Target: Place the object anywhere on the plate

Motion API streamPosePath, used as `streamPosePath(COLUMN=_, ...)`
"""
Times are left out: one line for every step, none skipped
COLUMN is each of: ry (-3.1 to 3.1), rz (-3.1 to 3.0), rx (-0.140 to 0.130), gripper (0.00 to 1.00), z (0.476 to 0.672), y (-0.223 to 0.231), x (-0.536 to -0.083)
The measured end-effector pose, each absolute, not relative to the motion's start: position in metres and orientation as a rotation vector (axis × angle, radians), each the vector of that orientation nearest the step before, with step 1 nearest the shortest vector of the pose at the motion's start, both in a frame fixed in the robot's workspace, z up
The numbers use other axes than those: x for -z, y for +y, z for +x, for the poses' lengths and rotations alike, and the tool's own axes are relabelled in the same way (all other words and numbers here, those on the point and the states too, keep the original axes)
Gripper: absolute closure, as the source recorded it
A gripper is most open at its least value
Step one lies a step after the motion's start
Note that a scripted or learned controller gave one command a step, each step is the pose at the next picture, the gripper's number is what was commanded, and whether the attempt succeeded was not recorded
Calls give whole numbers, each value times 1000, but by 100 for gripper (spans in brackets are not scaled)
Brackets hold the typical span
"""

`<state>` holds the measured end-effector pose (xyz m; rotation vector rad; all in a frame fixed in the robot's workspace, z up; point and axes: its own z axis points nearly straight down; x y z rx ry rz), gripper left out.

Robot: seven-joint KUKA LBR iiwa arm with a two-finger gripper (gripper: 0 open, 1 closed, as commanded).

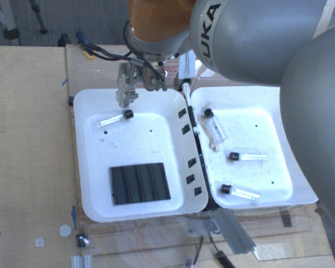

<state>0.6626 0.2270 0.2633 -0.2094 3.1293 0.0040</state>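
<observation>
A grey robot arm hovers its gripper [127, 96] over the far edge of the left white bin [84, 149], just above a small clear vial with a black cap [115, 118].

Left to right: the vial lies flat, apart from the dark ribbed rectangular plate [140, 183] nearer the front; the right white bin [279, 149] holds three similar vials [243, 175]. I cannot tell whether the fingers are spread or pressed together; cables and the orange wrist hide them. Nothing is visibly pinched. My worry: the round vial could roll from a closing grasp or off the plate's ridges.
</observation>
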Motion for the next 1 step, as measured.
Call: streamPosePath(ry=3120, rz=-286, rx=-5, gripper=100, z=667, y=227, x=-274)
